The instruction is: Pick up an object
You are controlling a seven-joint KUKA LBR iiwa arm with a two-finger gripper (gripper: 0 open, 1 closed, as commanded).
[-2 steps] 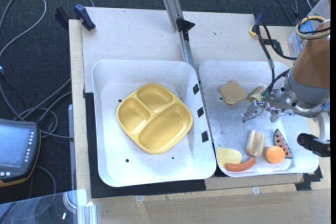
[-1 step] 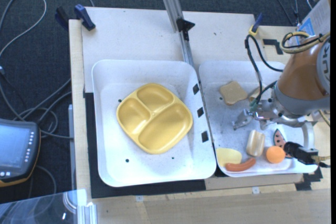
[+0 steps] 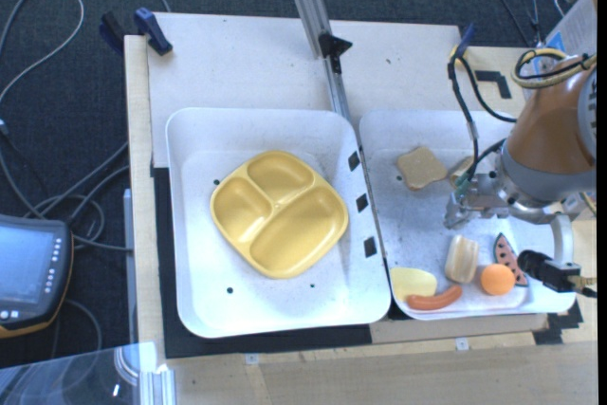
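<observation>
- Grey gripper (image 3: 458,211) hangs low in the right bin (image 3: 379,204), between toast (image 3: 421,167) and bread roll (image 3: 462,258), presumably choosing.
- Pinching nothing visible; spread unclear.

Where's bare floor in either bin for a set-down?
Left white bin: a bare margin rings the yellow three-compartment plastic plate, widest along the near edge. Right white bin: bare in the middle, between the tan bread slice and the pale yellow wedge. Its near right corner is crowded: beige block, orange ball, red sausage, watermelon slice, and the hand above.

Toy foods (image 3: 462,258) in right bin (image 3: 403,204)
</observation>
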